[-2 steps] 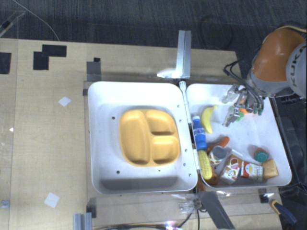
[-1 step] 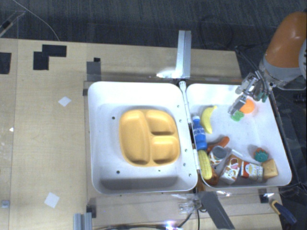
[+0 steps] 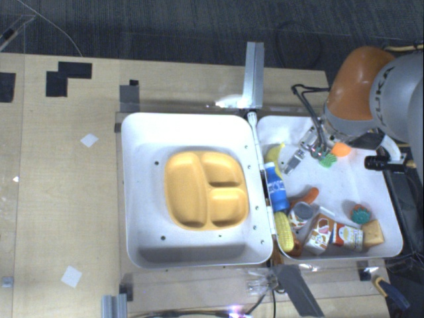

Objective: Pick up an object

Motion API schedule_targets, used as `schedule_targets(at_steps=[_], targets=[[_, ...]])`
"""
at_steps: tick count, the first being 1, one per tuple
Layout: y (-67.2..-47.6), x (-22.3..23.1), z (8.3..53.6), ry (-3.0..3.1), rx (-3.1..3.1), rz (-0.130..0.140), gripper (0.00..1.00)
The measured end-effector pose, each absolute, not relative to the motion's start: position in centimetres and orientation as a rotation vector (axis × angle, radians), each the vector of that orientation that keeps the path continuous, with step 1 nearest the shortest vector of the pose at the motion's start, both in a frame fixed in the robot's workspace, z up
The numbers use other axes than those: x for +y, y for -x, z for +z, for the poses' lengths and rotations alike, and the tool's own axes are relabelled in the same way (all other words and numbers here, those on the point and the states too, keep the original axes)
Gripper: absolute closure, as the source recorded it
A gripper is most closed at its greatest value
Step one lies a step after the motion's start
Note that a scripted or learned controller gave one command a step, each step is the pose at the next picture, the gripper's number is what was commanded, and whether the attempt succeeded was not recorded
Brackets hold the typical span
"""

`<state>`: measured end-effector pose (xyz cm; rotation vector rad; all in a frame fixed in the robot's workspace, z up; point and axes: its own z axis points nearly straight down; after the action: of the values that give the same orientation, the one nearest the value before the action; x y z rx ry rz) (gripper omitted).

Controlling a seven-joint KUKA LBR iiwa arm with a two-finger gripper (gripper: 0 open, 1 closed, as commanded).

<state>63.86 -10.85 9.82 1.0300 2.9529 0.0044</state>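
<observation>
The right bin (image 3: 391, 197) holds several small objects. A blue bottle (image 3: 275, 189) and a corn cob (image 3: 283, 229) lie along its left wall. A printed carton (image 3: 334, 235), a grey cup (image 3: 303, 211), an orange-red sausage (image 3: 309, 195), a teal piece (image 3: 360, 214) and a tan bread slice (image 3: 373, 232) fill the near half. A yellow item (image 3: 273, 153) lies at the far left. An orange ball (image 3: 341, 149) and a green piece (image 3: 326, 158) sit by the wrist. My gripper (image 3: 295, 158) hangs open over the far-left part of this bin, just right of the yellow item, holding nothing.
The left bin (image 3: 142, 197) carries a yellow divided tray (image 3: 204, 189). A metal post (image 3: 254, 71) rises behind the wall between the bins. The arm's orange band (image 3: 354, 85) and grey body (image 3: 401, 91) overhang the right bin's far right corner.
</observation>
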Motion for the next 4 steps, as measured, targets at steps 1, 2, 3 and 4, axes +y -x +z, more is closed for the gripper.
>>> schedule_targets(at_steps=[1,2,3,4], targets=[[-64.1,-10.6,11.0,-1.018,2.951,0.006,1.00],[-64.0,-10.6,10.9,-1.017,2.952,0.006,0.00],[-62.6,-10.7,13.0,-0.990,2.971,0.002,0.00],[-63.3,-17.5,8.8,-0.709,3.048,0.001,0.00]])
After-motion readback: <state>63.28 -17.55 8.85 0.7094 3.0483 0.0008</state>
